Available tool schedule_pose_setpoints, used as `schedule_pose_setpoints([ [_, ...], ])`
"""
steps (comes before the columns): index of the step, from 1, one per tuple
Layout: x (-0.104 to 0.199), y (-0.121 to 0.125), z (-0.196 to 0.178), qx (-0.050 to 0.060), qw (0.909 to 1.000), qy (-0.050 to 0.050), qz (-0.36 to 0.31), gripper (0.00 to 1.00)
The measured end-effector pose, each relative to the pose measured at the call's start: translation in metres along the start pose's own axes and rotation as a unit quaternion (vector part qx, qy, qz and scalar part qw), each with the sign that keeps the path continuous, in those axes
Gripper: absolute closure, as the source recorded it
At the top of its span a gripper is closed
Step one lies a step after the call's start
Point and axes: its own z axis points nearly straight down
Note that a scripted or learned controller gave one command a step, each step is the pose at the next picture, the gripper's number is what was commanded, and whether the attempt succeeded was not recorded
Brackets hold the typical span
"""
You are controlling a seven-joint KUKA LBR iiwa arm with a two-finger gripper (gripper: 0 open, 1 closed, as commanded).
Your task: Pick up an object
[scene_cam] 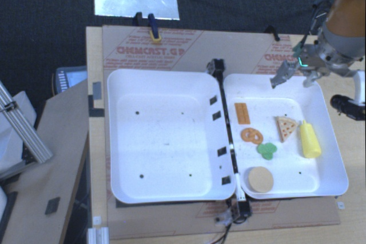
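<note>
Gripper [296,74] hovers above the far edge of the right bin [334,180], fingers spread open, nothing between them; the grey arm with its orange band [346,14] comes in from the right. Right bin, near to far: round tan disc [261,179] at the near edge toward the near-left corner, green toy piece [266,150] just beyond it, pretzel [251,135] touching or just beside the green piece, yellow bottle [309,139] near the right edge, pizza-slice wedge [286,127] just left of the bottle, orange rectangular cracker [242,113] farthest, near the left edge. Left bin [114,140] lies alongside, black clips [217,101] along the shared rim.
</note>
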Motion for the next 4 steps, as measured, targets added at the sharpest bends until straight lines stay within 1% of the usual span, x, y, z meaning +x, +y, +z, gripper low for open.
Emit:
schedule_pose_setpoints([
  [1,0.064,0.025,0.063,0.001,1.0000,0.001,-0.004,0.00],
  [2,0.013,-0.020,0.056,0.001,1.0000,-0.001,0.003,0.00],
  [3,0.055,-0.011,0.101,0.002,1.0000,0.001,-0.002,0.00],
  [4,0.039,-0.087,0.099,0.002,1.0000,0.000,0.002,0.00],
])
